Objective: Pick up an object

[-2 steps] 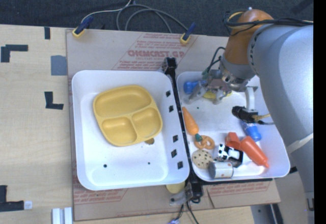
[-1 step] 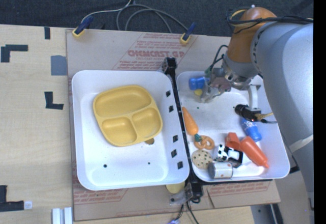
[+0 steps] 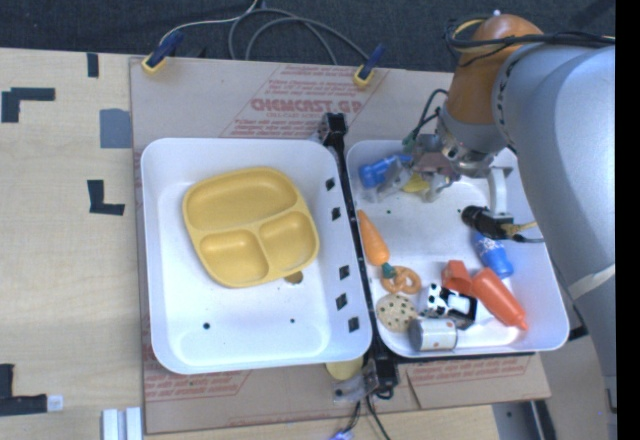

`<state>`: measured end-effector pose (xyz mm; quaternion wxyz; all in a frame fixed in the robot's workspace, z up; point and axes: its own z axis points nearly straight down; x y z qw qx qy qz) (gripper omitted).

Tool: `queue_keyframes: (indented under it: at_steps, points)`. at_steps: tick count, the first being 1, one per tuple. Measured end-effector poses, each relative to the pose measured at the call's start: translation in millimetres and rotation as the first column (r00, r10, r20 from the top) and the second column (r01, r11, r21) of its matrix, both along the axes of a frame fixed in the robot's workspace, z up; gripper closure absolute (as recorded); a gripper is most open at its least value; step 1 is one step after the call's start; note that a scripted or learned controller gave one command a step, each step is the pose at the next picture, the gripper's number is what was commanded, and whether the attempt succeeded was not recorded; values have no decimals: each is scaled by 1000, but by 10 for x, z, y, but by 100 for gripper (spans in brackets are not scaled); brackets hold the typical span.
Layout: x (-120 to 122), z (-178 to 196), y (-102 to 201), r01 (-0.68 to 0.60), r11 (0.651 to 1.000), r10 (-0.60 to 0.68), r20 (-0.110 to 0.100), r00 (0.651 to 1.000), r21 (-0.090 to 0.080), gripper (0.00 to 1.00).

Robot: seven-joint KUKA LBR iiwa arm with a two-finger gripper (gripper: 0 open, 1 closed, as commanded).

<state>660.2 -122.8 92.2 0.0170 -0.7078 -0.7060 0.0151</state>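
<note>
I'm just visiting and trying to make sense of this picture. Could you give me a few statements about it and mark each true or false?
1. The yellow divided plate lies in the left bin. True.
2. The orange carrot lies in the left bin. False: it lies in the right bin, near the divider between the bins.
3. The end effector is over the far part of the right bin. True.
4. The black-and-white cow toy sits on the yellow divided plate. False: it sits in the right bin, near the front.
5. The cookie is in the right bin. True.
</note>
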Motion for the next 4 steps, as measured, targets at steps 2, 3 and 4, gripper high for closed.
queue_keyframes:
  at_steps: [2, 3, 4]
  points:
    - [-1645, -43, -484, -2, 1000, 2, 56, 998, -8, 0]
    - [-1625, 57, -487, -3, 1000, 3, 56, 998, -8, 100]
    - [-728, 77, 221, -13, 1000, 13, 50, 999, -2, 100]
